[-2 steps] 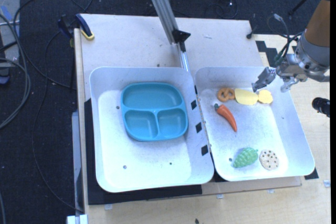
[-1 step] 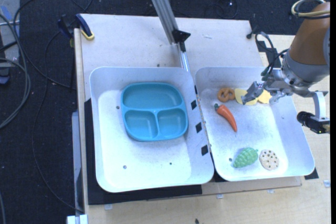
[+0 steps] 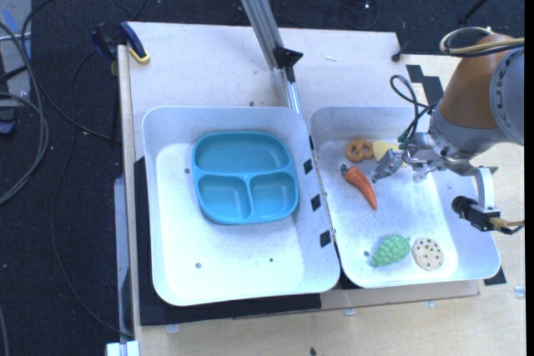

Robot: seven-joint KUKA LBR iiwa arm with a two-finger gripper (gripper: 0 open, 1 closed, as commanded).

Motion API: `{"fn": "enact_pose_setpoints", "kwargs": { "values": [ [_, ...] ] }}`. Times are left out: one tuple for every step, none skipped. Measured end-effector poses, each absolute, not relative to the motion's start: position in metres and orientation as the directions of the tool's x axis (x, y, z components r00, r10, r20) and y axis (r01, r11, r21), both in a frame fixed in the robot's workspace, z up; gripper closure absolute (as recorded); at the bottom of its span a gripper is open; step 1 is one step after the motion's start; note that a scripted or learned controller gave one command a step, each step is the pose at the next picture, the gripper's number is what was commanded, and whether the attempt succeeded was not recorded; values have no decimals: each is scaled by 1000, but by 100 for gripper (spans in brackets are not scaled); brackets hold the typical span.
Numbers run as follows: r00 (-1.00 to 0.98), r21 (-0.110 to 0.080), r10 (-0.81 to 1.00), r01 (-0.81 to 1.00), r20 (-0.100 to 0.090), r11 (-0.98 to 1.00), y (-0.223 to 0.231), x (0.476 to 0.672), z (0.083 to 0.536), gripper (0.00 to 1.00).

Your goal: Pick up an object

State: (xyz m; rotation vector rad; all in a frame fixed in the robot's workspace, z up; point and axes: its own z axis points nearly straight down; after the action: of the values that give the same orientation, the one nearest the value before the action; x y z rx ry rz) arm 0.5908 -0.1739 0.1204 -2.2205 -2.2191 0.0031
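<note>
Reaching in from the right, the grey arm (image 3: pixel 480 108) with its orange band is shown bent low over the right bin (image 3: pixel 467 263), its wrist turned toward the bin's upper middle. The gripper (image 3: pixel 389 169) is seen just above the bin floor, close beside the yellow piece (image 3: pixel 384 150) and to the right of the carrot (image 3: pixel 360 185). Whether it is apart or together cannot be told, since it is small and blurred against the white floor; nothing can be made out between its tips. A pretzel (image 3: pixel 360 149) is seen touching or just beside the yellow piece, which is partly hidden by the gripper. Near the front wall of the same bin, a green bunch of grapes (image 3: pixel 390 250) and a spotted cookie (image 3: pixel 427 253) are shown side by side, well apart from the gripper. A blue divided plate (image 3: pixel 246 177) is shown in the left bin (image 3: pixel 167 263). The arm's upper part is cut off at the right edge.
</note>
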Motion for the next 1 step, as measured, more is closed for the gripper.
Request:
{"fn": "enact_pose_setpoints", "kwargs": {
  "values": [
    [0,0,1000,1000,-1,0,-173,591,91,0]
  ]
}}
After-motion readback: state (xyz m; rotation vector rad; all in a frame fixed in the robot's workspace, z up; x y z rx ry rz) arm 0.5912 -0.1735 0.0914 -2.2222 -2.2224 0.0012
